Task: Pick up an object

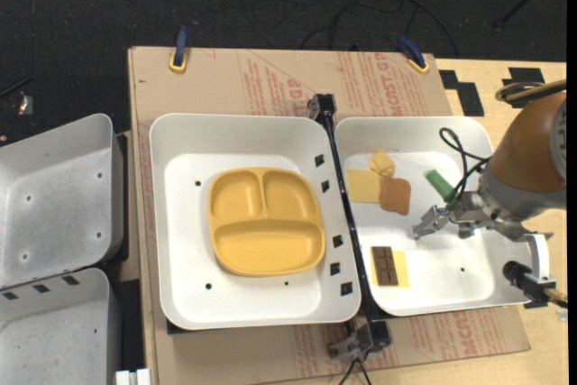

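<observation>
The counter (234, 77) is a brown board on a dark floor, and it carries two white bins, the left bin (171, 194) with a yellow divided plate (267, 222) inside. In the right bin (469, 288) I see my claw (431, 224) low over the floor of the bin, and I cannot tell if it is released or clenched. Just beside the claw, up-left, lie a brown piece (395, 195) and a yellow block (362, 186), a green piece (440, 185) is just above it, and a dark brown bar (385, 265) lies below-left.

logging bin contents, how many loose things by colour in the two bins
Yellow: 4 (divided plate, flat yellow block, small yellow lump, yellow card)
Brown: 2 (tan-brown piece, dark brown bar)
Green: 1 (green piece)
Total: 7
</observation>
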Tool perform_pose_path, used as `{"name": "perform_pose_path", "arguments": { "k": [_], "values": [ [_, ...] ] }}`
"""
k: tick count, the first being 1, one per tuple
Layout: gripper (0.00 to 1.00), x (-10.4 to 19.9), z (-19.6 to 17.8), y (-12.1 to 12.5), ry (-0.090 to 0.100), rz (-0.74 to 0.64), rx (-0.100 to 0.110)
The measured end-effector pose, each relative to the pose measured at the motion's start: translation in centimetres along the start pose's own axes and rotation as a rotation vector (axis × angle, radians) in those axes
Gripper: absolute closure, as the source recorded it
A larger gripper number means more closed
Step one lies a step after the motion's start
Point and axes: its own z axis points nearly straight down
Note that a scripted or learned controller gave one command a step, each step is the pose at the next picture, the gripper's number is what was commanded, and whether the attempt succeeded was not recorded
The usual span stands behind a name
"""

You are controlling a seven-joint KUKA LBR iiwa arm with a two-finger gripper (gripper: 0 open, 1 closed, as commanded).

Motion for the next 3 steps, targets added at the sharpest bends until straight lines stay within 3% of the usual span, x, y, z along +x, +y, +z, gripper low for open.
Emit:
{"name": "perform_pose_path", "arguments": {
  "k": [1, 3],
  "values": [
    [1.00, -0.1, -1.3, 0.1, -0.002, 0.001, -0.005],
    [1.00, -0.2, -10.8, 0.4, -0.004, -0.001, -0.010]
  ]
}}
